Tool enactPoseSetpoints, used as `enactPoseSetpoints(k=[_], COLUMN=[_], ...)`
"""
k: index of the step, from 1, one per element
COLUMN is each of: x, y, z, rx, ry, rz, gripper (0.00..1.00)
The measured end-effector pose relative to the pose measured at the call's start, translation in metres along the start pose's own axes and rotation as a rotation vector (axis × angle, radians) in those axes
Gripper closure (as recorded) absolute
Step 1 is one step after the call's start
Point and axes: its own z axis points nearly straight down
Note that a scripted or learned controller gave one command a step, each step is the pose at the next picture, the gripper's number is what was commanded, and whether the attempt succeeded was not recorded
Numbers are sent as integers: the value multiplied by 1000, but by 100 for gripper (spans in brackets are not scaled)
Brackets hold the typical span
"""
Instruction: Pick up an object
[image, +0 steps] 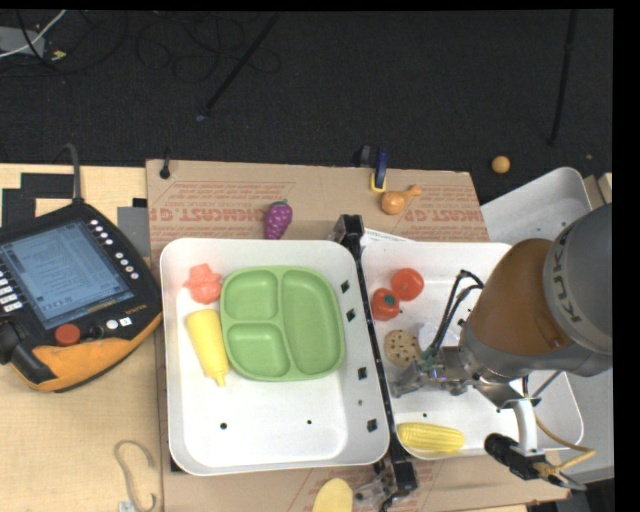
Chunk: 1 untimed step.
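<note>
the arm (540, 300) reaches into the right bin (470, 255) with its gripper (418, 375) low beside the cookie (402, 347), probably lining up a grab, though i cannot tell its grip state; two tomatoes (397, 292) sit above, corn (430, 437) below.

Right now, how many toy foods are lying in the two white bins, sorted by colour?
Yellow: 2, the mustard bottle and corn cob
Red: 2, both tomatoes
Pink: 1, the pink toy
Brown: 1, the cookie
Total: 6
</note>
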Motion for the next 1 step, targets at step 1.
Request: enactPoseSetpoints(k=[1], x=[-2], y=[0], z=[-12], rx=[-2], ry=[0], rz=[8], gripper=[100])
